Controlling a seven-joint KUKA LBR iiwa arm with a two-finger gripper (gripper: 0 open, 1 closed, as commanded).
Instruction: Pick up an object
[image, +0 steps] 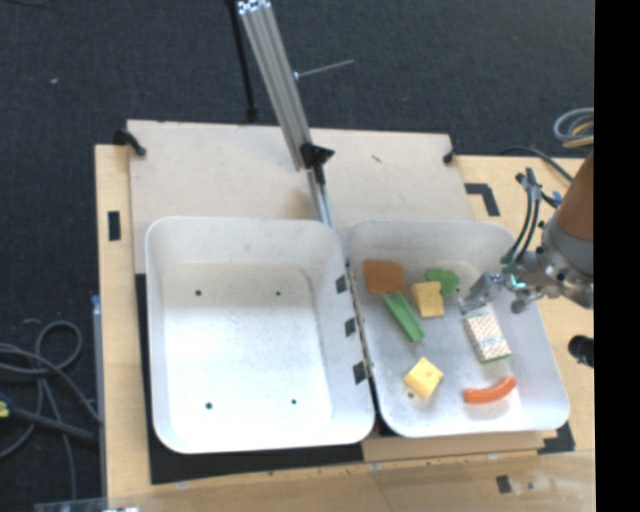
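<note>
The claw (492, 287) hangs open, grasping nothing, over the right bin (545, 400), just above the speckled box (486, 334).

Even, soft overhead light, faint shadows, slightly grainy low-resolution picture.

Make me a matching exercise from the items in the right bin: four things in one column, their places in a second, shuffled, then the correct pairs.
Things:
1. brown block
2. orange-red sausage
3. speckled box
4. long green piece

Places:
A. near the bin's front edge, right side
B. just below the gripper
C. far left corner area
D. lying at a slant between the two yellow pieces

Pairs: 1-C, 2-A, 3-B, 4-D
</note>
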